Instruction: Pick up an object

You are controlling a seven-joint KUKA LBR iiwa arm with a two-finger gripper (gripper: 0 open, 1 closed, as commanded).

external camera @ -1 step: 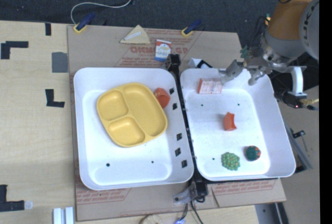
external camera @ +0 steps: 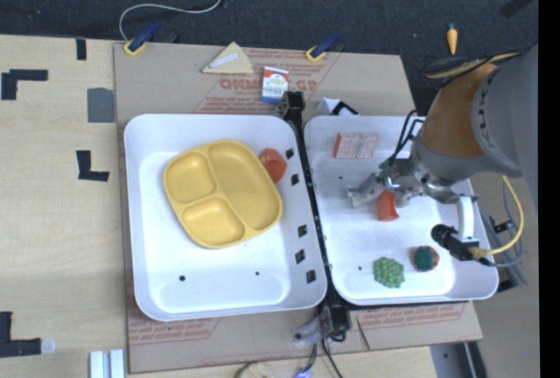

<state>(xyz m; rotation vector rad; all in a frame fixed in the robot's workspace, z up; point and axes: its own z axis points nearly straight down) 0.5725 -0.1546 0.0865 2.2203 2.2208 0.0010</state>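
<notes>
Green broccoli piece [external camera: 388,271] is lying loose in the right bin [external camera: 350,280] while the tool [external camera: 381,190] is hanging just above the orange block [external camera: 387,206], seemingly lining up a grasp, jaw state indiscernible.

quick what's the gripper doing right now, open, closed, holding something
Gripper: low in the right bin, right beside a small orange object. Open or closed cannot be told, nor whether it holds the object.

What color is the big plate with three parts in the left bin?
Yellow. The divided plate shows clearly in the camera view, lying in the left bin.
</notes>
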